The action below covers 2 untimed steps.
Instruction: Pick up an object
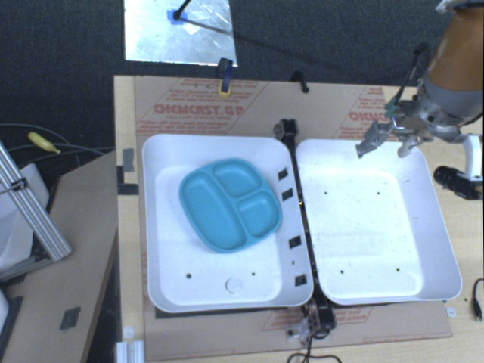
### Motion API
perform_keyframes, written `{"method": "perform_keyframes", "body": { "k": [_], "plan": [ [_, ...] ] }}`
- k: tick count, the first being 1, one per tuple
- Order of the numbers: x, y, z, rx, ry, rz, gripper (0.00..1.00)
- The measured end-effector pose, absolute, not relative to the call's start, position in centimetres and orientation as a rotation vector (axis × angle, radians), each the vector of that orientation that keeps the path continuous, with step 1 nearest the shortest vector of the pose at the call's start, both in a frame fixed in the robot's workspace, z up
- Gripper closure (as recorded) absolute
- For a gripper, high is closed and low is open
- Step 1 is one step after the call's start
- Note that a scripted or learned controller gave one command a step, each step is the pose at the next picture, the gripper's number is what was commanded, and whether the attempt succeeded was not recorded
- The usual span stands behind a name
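Our claw (388, 144) hangs wide open at two o'clock; the blue plate (230, 203) lies flat at nine o'clock, so we might slip off it

blue divided plate (229, 204): lies flat in left bin (162, 278) | gripper (388, 140): jaws apart, nothing between, above right bin (435, 271) far edge
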<state>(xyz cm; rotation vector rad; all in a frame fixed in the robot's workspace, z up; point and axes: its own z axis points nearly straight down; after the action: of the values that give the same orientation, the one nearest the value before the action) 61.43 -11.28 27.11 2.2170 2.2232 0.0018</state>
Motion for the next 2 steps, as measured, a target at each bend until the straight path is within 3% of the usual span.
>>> {"method": "perform_keyframes", "body": {
  "k": [1, 2],
  "plan": [
    [67.2, -3.5, 28.6, 2.206, 2.230, 0.011, 0.00],
    [63.0, 2.1, 48.0, 2.200, 2.224, 0.027, 0.00]
  ]
}}
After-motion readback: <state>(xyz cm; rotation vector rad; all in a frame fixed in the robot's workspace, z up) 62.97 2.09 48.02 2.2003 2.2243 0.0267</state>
